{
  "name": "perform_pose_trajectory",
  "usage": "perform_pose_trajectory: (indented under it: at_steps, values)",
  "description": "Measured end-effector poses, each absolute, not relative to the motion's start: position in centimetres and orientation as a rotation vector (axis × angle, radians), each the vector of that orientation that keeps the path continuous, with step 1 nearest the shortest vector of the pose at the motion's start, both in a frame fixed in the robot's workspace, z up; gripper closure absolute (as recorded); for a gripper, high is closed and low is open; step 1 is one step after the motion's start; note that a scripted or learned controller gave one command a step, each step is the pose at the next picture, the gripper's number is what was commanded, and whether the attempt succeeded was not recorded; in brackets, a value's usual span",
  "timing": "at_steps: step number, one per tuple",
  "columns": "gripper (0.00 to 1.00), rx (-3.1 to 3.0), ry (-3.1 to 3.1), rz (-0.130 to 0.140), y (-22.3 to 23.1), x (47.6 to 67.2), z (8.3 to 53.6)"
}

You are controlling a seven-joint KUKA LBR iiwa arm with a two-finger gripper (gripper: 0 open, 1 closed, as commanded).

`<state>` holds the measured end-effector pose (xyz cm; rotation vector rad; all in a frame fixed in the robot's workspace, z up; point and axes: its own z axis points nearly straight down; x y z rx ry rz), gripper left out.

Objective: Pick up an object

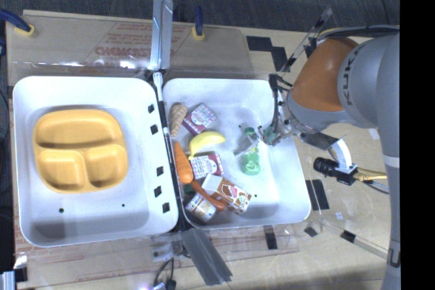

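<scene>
Grey arm (370, 88) hides most of its hand (262, 139) above green bottle (252, 162); grip impossible to tell.

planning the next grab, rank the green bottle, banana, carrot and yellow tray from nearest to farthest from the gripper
1. Green bottle, just below the gripper in the right bin.
2. Banana, mid-bin, to its left.
3. Carrot, along that bin's left wall.
4. Yellow tray, in the left bin.

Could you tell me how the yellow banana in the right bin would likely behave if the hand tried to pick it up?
The curved yellow banana looks smooth and glossy, so it may slip. It rests partly on a small carton, so a push would probably rock or slide it. It looks like toy plastic, likely light and stiff.
</scene>
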<state>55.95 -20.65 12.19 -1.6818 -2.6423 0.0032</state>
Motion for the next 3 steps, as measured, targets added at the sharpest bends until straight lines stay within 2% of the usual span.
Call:
perform_pose_trajectory:
  at_steps: [1,2,3]
  values:
    - [0.0,-1.652,-2.664,0.002,-20.87,56.92,8.88]
    - [0.0,-1.653,-2.664,0.002,-20.89,56.9,8.87]
    - [1.0,-1.643,-2.663,0.005,-20.83,56.95,9.5]
